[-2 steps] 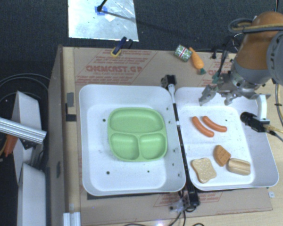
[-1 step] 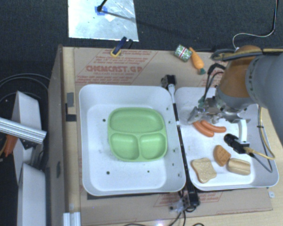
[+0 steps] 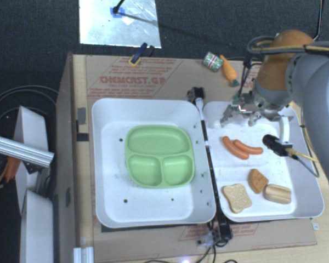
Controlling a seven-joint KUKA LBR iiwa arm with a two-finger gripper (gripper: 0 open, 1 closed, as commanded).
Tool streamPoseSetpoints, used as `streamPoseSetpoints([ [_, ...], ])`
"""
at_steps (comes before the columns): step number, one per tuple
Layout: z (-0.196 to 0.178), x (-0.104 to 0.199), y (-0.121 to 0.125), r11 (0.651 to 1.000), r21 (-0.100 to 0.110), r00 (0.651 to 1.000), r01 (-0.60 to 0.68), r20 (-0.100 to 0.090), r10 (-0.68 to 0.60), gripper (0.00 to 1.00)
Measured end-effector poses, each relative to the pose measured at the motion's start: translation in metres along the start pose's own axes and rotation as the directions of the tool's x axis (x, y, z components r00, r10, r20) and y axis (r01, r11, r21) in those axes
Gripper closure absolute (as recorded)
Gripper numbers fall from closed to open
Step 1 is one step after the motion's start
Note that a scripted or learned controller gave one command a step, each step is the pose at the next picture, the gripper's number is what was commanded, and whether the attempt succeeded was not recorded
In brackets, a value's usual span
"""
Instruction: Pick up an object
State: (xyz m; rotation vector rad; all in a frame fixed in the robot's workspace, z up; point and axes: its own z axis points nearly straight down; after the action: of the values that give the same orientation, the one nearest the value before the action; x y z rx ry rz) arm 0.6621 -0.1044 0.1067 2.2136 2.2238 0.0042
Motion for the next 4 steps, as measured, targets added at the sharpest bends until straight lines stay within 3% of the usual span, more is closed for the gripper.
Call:
streamPoseSetpoints([
  [1, -0.009, 0.012, -0.039, 1.000, 0.002, 1.000, -0.003, 0.000, 0.003, 0.00],
  [2, -0.041, -0.006, 0.000, 1.000, 0.000, 1.000, -0.001, 0.000, 0.001, 0.00],
  [3, 0.023, 0.011, -0.037, 1.000, 0.004, 1.000, -0.003, -0.001, 0.003, 0.00],
  [4, 0.000, 0.006, 0.005, 1.000, 0.000, 1.000, 0.000, 0.000, 0.000, 0.00],
])
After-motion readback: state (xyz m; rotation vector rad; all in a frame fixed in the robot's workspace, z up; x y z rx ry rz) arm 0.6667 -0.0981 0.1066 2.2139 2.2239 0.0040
